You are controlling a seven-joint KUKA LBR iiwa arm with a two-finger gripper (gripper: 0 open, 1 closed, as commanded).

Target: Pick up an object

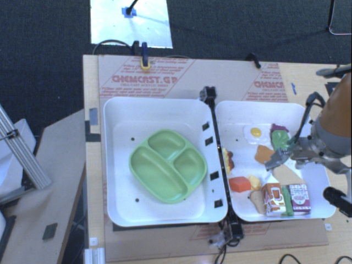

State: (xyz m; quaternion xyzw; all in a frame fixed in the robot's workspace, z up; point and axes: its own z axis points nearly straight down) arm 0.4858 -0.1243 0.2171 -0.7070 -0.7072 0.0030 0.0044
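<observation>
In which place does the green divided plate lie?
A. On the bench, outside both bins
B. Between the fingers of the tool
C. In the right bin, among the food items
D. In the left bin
D: the green divided plate lies flat on the floor of the left bin.

The gripper (278, 159) hangs low over the right bin (236, 111), crowded on nearly every side. Touching or just beside its tip lies an orange wedge (263, 154); just behind sits a green-and-purple piece (280, 136). Below it stand two cartons (286, 198) side by side, with a red block (240, 184) and yellow bits (254, 181) nearby. A fried egg (254, 131) lies up and left of the tip. Bare floor opens toward the bin's far wall (a clear lane). Beyond the divider (215, 153), the left bin (118, 147) holds a green tray (168, 165), with bare floor around it.
</observation>
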